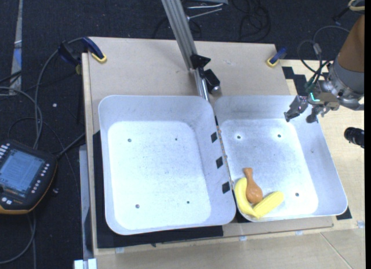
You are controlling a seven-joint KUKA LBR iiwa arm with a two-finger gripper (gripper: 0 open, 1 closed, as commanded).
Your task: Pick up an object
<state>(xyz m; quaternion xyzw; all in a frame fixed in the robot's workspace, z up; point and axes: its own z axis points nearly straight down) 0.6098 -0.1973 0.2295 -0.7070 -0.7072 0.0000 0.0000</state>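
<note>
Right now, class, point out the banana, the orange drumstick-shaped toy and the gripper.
banana (268, 203): camera view, middle of its yellow body.
orange drumstick-shaped toy (253, 191): camera view, its rounded thick end.
gripper (302, 112): camera view, midway between its fingertips.

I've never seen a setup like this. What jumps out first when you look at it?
The yellow banana and the orange-brown chicken drumstick toy lying across it, bright against the near corner of the right-hand white bin. Next, the gripper poised over that bin's far right edge, well away from both.
</note>
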